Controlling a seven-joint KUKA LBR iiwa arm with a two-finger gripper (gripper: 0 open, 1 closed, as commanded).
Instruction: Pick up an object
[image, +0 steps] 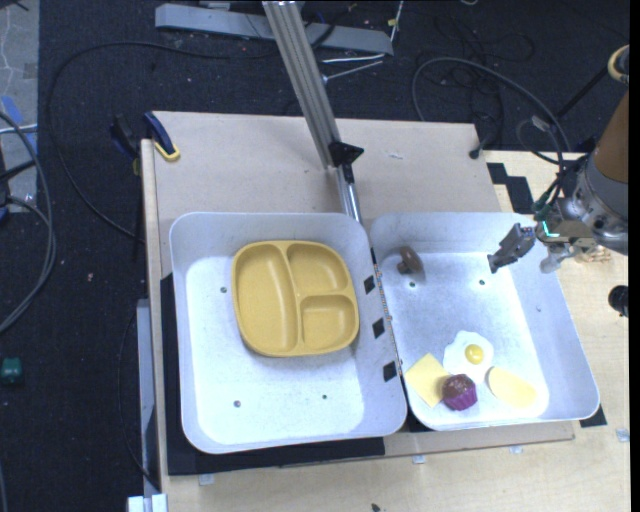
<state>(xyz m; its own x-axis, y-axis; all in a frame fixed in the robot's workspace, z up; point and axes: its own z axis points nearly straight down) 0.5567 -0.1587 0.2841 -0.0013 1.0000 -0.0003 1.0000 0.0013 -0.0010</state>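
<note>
The gripper (530, 250) hangs over the far right part of the right bin (560, 330), its two fingers spread apart with nothing between them. The things to pick lie in this bin: a small brown object (409, 262) at the far left corner, and at the near side a group of toy foods, a yellow cheese slice (427, 378), a purple piece (459, 392) touching it, a fried egg (470, 353) just behind, and a pale yellow wedge (513, 386) to the right. I think all are light plastic, stiff and a little slippery. The egg and cheese look flat, so the fingers may slide over them; the purple piece is rounder and taller, and I would take it across its sides. The left bin (200, 400) holds a yellow divided plate (296, 298).
</note>
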